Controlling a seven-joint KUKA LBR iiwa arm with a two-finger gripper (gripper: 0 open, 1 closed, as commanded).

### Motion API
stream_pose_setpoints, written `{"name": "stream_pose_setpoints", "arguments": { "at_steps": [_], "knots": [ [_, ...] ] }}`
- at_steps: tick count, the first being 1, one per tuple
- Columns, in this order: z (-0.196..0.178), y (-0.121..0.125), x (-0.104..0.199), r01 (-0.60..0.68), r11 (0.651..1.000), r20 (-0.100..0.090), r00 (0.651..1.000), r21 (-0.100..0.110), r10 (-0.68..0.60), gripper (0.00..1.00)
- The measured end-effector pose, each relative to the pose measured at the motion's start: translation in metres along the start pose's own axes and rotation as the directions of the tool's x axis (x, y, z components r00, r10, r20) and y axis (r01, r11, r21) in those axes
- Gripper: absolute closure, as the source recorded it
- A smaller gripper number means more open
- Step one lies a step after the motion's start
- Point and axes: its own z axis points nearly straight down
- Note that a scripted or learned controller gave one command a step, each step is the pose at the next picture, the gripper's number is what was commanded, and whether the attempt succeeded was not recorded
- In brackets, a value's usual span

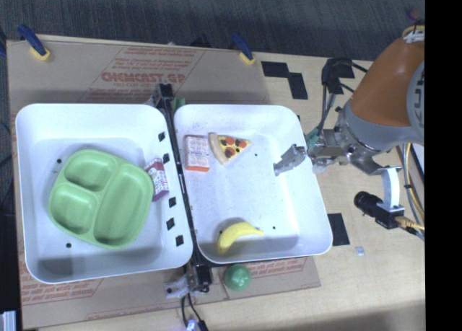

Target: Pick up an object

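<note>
At the right bin's (307,178) right wall, gripper (289,159) state unclear, holding nothing seen; pizza (229,146) lies just left.

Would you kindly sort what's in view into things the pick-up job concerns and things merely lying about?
Job:
- gripper
- banana
- pizza slice
- small packet
- green divided plate
- wrapper

Lying about:
- green ball, outside the bins
- blue clamps
- cardboard sheet
</note>
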Motion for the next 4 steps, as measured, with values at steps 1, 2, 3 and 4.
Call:
{"name": "stream_pose_setpoints", "arguments": {
  "at_steps": [1, 2, 3, 4],
  "knots": [
    [0.162, -0.002, 0.038, 0.002, 1.0, 0.0, 1.0, 0.0, -0.002, 0.0],
    [0.162, 0.051, 0.093, 0.004, 1.0, 0.0, 1.0, 0.0, -0.004, 0.0],
    [0.161, 0.12, 0.09, -0.001, 1.0, 0.0, 1.0, -0.001, 0.001, 0.0],
    [0.152, 0.118, 0.091, 0.005, 1.0, -0.003, 1.0, 0.012, -0.005, 1.0]
  ]
}}
